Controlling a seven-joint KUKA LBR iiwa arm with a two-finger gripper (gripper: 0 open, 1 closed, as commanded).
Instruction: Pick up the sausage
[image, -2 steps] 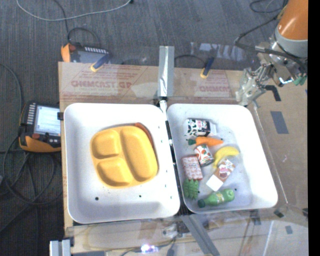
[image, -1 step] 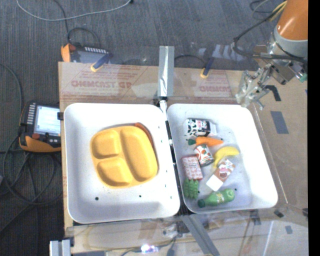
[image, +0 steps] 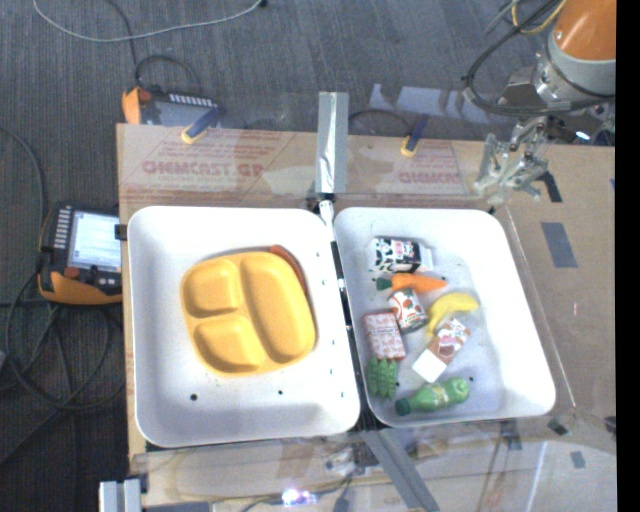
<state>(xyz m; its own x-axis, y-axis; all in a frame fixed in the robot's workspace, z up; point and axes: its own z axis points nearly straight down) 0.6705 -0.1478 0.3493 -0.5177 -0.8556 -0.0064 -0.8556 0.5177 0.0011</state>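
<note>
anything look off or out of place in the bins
One thing: a reddish-brown item in the left bin lies mostly hidden under the far edge of the yellow divided tray. It may be the sausage; too little shows to tell.

Two shallow white bins are carried side by side on the surface (image: 560, 250), a brown board with faded red lettering along its far edge. The left bin (image: 160, 400) and the right bin (image: 520, 380) are set touching along their inner edges. Strips of tape (image: 558, 245) are stuck at the right.
</note>
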